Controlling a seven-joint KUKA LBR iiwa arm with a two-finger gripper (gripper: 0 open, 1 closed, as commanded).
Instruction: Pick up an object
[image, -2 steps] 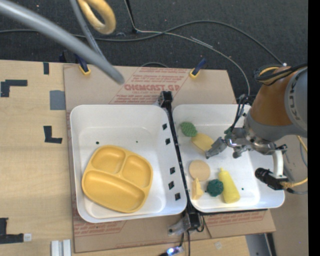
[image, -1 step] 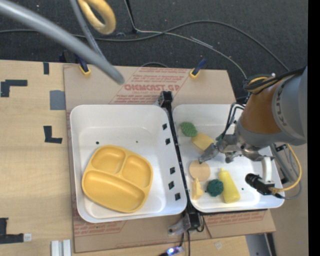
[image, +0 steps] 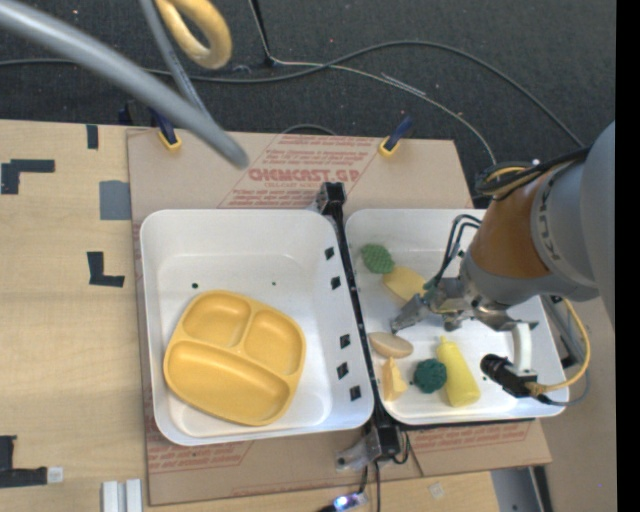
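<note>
Camera view: arm w/ orange band comes in from right, gripper (image: 418, 312) low in the right bin (image: 455, 408), dark fingers seem a little apart and nothing between them, tips just beside the pale yellow block (image: 404, 282) and above the beige oval piece (image: 391, 346). Candidates are crowded: green knobbly item (image: 377, 258) near the block, dark green ball (image: 431, 375) touching the yellow bottle-shaped item (image: 456, 372), small yellow wedge (image: 392, 379) by the divider. Risks, imo: fingers straddle two items and pinch neither, or nudge the block toward the wall; the oval piece is low and could slip. Left bin (image: 160, 240) holds a yellow compartment tray (image: 234, 355), well apart. Wrist hides bin floor under it; exact finger gap is hard to make out.
</note>
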